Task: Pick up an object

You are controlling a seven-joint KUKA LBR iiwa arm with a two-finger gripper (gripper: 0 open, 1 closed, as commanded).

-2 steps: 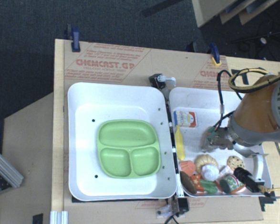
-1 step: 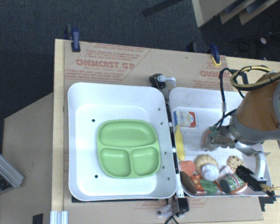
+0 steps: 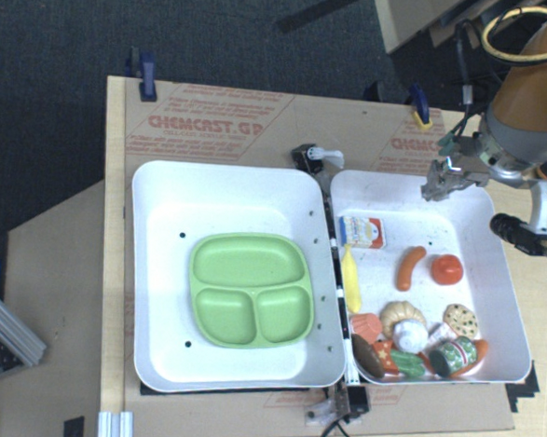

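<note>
I see the toy sausage (image 3: pixel 410 267) in the right bin (image 3: pixel 503 276), near its middle; its long axis runs from near to far and leans a little to the right at the far end. It is orange-red, smooth and rounded at both ends. Just beside it on the right lies a red tomato (image 3: pixel 447 268), and to the left a small carton (image 3: pixel 361 232) and a yellow banana (image 3: pixel 349 279) along the left wall. A pile of other toy food fills the near corner. The gripper (image 3: pixel 441 182) hangs over the far edge of this bin, well apart from the sausage; it carries nothing that I can see. The left bin (image 3: pixel 162 205) holds a green divided plate (image 3: pixel 250 288).
</note>
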